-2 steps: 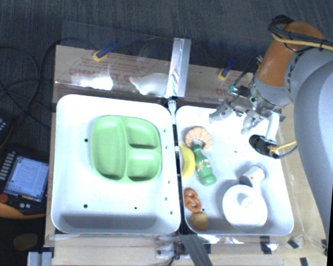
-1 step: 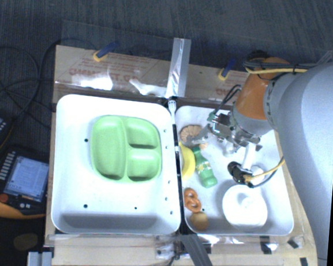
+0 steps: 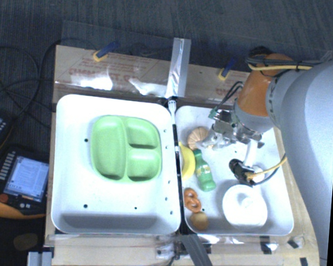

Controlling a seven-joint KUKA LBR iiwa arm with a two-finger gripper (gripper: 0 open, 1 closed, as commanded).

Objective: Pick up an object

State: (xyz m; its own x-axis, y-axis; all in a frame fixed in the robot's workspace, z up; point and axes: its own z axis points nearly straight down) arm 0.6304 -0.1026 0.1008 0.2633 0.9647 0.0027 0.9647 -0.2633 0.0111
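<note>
The right bin [image 3: 282,218] holds several objects. A tan ridged shell-like piece [image 3: 197,137] lies near its back left, with a yellow banana [image 3: 187,162] and a green bottle [image 3: 204,173] just in front of it. An orange pretzel-shaped item [image 3: 191,199] and a brown rounded item [image 3: 199,220] sit at the front left. A white bowl [image 3: 244,204] is at the front right. My gripper [image 3: 216,139] hangs low over the back of this bin, right beside the tan piece. Nothing visibly hangs from it.
The left bin [image 3: 61,207] carries a green divided plate [image 3: 126,148]. The grey arm and its orange band [image 3: 256,97] cover the right bin's back right corner, and a black and yellow cable [image 3: 250,171] loops over the bin. A tablet [image 3: 26,175] lies off the bench at left.
</note>
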